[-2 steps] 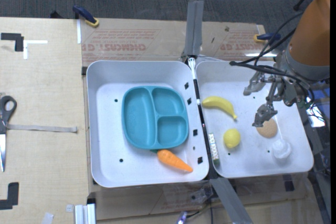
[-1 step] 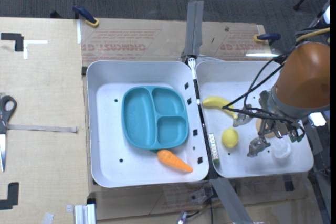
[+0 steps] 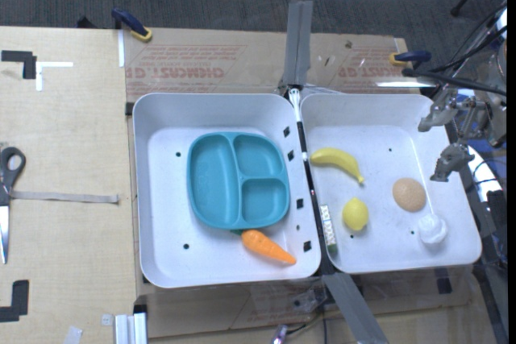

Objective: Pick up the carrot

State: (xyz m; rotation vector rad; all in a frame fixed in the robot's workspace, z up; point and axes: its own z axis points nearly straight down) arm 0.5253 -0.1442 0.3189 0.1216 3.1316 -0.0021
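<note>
The bench (image 3: 64, 254) is pale wood, with a sheet of cardboard (image 3: 242, 60) along its far side. Two white bins, left (image 3: 157, 189) and right (image 3: 387, 254), sit touching. Scissors (image 3: 8, 197) lie at the left edge

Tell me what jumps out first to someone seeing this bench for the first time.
The teal divided plate in the left bin grabs the eye, with the orange carrot lying just off its near edge. In the right bin sit a banana, a lemon and a brownish egg. The gripper hangs at that bin's right edge, far from the carrot.
</note>
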